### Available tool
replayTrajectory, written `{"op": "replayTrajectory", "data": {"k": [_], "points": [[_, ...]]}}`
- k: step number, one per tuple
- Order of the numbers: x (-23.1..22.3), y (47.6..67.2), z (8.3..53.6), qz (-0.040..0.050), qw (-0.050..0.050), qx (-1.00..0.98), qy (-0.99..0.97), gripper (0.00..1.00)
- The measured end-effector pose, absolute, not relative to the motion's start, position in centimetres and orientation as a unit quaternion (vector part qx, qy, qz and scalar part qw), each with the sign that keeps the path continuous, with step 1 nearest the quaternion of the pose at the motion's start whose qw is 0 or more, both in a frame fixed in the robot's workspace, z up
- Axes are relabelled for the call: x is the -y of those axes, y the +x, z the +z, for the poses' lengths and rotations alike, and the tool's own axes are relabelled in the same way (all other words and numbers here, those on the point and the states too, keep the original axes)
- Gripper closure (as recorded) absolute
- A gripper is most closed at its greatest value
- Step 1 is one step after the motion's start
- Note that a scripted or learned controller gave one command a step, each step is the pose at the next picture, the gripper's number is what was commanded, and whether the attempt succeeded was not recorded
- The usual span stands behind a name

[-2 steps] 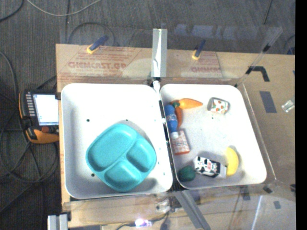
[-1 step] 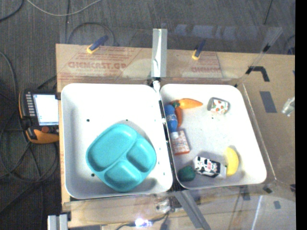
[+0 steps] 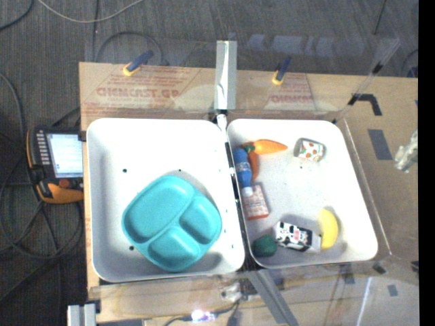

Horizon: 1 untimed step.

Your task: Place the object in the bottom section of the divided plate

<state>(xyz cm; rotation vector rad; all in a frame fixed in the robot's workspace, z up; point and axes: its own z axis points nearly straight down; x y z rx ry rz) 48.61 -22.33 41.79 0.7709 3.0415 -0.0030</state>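
Brown cardboard covers the table (image 3: 380,175) beneath two shallow white bins; the left bin (image 3: 109,148) carries a turquoise divided plastic plate (image 3: 172,222). Over in the right bin (image 3: 353,182) lie an orange carrot (image 3: 268,146), a yellow banana (image 3: 329,228), a blue-capped bottle (image 3: 242,167), a cow-patterned carton (image 3: 294,236) and a dark green lump (image 3: 266,246), well apart from the plate.

Faint reddish print runs across the brown board (image 3: 136,90) behind the bins, one block on the left and a smaller one (image 3: 289,99) on the right, but the letters are too blurred to read. The small bottle (image 3: 255,201) in the right bin carries a red-and-white label, and its wording cannot be made out either.
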Motion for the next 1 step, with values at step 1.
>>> {"op": "replayTrajectory", "data": {"k": [1], "points": [[22.30,48.59,43.48,-0.0009,0.002,-0.993,0.116,1.00]]}}
